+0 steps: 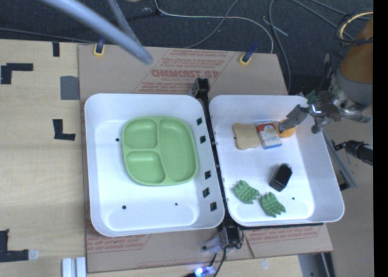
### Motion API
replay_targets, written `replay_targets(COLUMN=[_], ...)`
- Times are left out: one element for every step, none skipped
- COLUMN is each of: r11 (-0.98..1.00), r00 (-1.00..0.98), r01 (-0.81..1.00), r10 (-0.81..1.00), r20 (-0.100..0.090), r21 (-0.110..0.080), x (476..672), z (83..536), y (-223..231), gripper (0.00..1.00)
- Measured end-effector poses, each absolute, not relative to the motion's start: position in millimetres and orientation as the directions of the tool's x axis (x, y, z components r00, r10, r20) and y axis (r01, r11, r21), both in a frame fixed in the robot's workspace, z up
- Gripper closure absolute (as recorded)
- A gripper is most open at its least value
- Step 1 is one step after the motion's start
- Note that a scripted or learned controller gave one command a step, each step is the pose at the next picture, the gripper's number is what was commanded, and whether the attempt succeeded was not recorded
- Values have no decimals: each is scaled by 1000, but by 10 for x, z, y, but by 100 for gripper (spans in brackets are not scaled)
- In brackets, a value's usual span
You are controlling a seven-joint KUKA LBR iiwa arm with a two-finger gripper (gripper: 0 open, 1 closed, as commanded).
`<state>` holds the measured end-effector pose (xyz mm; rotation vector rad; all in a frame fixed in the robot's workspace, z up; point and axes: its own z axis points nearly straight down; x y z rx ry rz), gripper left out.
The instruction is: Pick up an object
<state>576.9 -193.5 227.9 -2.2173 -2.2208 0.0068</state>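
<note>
The right bin [303, 209] holds a tan bread-shaped piece [245, 136], a small red, white and blue box [268, 135], a black block [280, 176] and two green leafy pieces [245, 191] [272, 205]. A small orange object [288, 128] lies just right of the box. My gripper [301, 126] hangs over the bin's upper right part, open. One dark finger [294, 116] slants down to the orange object, and the other points down near the bin's right wall. Nothing sits between them.
A green divided plate [160, 150] lies in the left bin [109, 209]. A black clip divider [208, 148] runs between the bins. Cables trail across the dark floor behind the bench, and a grey pole [79, 12] crosses the top left.
</note>
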Motion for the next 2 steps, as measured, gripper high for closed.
replay_targets(r11=[0,0], r00=[0,0], r01=[1000,1000], r10=[1000,1000], r20=[-1,-1], r21=[-5,-5], x=[5758,5663], z=[1842,1364], y=[-1969,-1980], gripper=[0,0])
